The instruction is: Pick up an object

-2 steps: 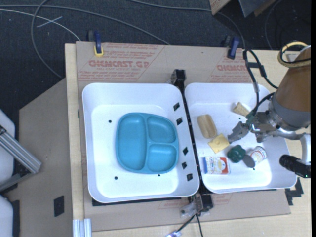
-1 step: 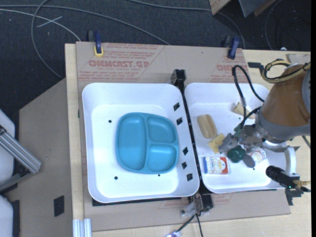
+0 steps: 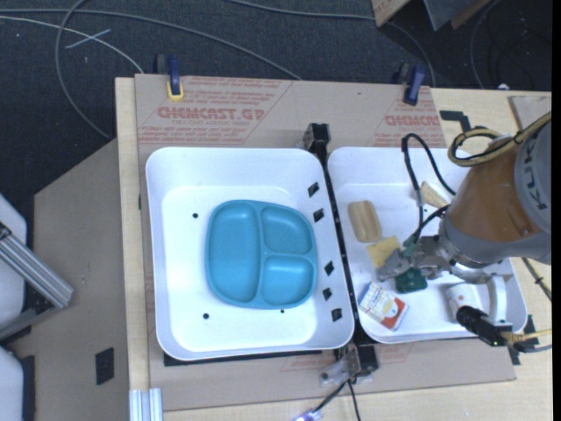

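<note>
1. Two white bins sit side by side on the counter: the left bin and the right bin, parted by a black divider rail.
2. A blue sectioned plate lies flat at the middle of the left bin.
3. From three o'clock the grey arm reaches over the right bin, its tool low near that bin's centre.
4. A dark green object sits right at the tool's tip, touching or just under it; whether it is truly pinched I cannot tell, nor whether the tool is open or closed.
5. A tan block lies at eleven o'clock from the tool, with a pale yellow piece between them, just beside the tool.
6. A small printed packet, white with red, lies at seven o'clock from the tool, near the bin's front wall.
7. A white cylinder-like item rests at four o'clock, beneath the arm.
8. Black cables loop above the arm's wrist at twelve o'clock.
</note>
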Controlling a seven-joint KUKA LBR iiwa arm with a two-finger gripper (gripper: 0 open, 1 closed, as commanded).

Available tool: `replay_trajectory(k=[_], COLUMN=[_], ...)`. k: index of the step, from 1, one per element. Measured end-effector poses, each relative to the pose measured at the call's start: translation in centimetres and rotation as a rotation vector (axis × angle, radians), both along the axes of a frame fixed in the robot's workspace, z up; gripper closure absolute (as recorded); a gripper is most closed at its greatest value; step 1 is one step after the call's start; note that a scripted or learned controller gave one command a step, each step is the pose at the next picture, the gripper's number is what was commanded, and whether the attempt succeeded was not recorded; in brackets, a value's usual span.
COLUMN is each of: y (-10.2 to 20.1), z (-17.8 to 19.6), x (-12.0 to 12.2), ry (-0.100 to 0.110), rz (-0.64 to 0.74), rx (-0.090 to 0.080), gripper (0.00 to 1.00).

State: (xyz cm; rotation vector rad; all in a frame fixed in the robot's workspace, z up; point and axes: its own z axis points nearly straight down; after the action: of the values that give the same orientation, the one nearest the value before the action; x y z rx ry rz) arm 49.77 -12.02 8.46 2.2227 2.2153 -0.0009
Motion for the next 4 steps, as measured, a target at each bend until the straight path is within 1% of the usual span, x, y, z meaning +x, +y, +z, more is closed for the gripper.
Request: replay_trajectory(k=[1,2,4], y=[0.3,-0.2,-0.8], z=[1.1,5.8,15.2], x=[0.0,0.8,0.6], ry=[0.002,-0.003,-0.004], rz=[0.002,0.004,0.005], rx=[0.004,0.002,0.001], gripper=[1.0,1.0,1.0])
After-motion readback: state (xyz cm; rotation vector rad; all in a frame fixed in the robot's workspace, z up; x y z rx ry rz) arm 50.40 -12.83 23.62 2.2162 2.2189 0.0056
